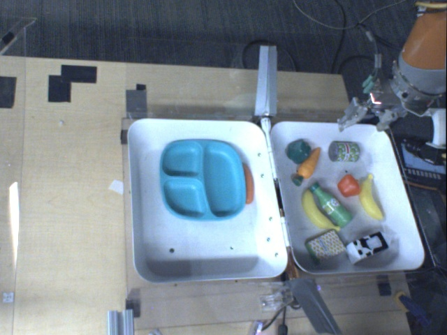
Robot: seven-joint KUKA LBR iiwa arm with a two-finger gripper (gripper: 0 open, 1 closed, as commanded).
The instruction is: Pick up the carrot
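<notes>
Broadly, the pale wooden worktop (70, 208) carries two white bins: the left bin (150, 250) at centre holds a blue divided plate (202, 179), the right bin (405, 236) the small things. Two bananas (371, 197), a green bottle (330, 205) and a grey can (344, 151) lie there; no label is legible. The carrot (308, 164) lies upper left in that bin. At upper right the pincer (368, 115) spreads wide, holding nothing.
</notes>
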